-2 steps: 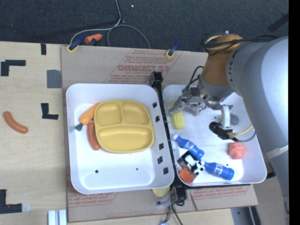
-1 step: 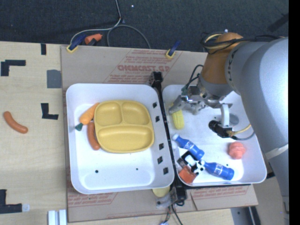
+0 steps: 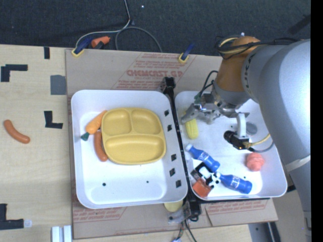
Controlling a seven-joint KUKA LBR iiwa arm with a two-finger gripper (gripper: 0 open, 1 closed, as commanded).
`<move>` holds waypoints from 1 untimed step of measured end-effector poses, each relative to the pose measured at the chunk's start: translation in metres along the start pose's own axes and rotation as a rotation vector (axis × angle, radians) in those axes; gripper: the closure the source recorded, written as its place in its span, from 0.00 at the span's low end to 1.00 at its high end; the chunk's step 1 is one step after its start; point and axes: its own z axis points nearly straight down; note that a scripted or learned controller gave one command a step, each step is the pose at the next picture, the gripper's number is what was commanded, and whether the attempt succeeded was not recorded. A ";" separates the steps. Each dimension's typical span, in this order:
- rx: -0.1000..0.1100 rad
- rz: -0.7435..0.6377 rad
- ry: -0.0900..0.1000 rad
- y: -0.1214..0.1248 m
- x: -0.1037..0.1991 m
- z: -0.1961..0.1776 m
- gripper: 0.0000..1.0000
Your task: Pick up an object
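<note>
My gripper (image 3: 198,113) hangs over the upper left part of the right bin (image 3: 272,185), its fingers spread open with nothing between them. Just below it lies a yellow corn cob (image 3: 192,129) on the bin floor, apart from the fingertips. Further down are a blue bottle (image 3: 203,158), a second blue bottle (image 3: 236,183), a black-and-white toy (image 3: 207,174), a small red piece (image 3: 201,188) and a pink ball (image 3: 255,161). The grey arm with its orange band (image 3: 236,69) covers the bin's upper right.
The left bin (image 3: 86,185) holds a yellow divided plate (image 3: 133,135), a carrot (image 3: 94,123) and a sausage (image 3: 100,146) beside the plate. Another sausage (image 3: 16,131) lies on the bench far left. The divider (image 3: 176,150) separates the bins.
</note>
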 end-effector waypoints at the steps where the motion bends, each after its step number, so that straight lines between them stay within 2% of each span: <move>1: 0.001 0.000 0.002 0.004 -0.012 0.000 0.00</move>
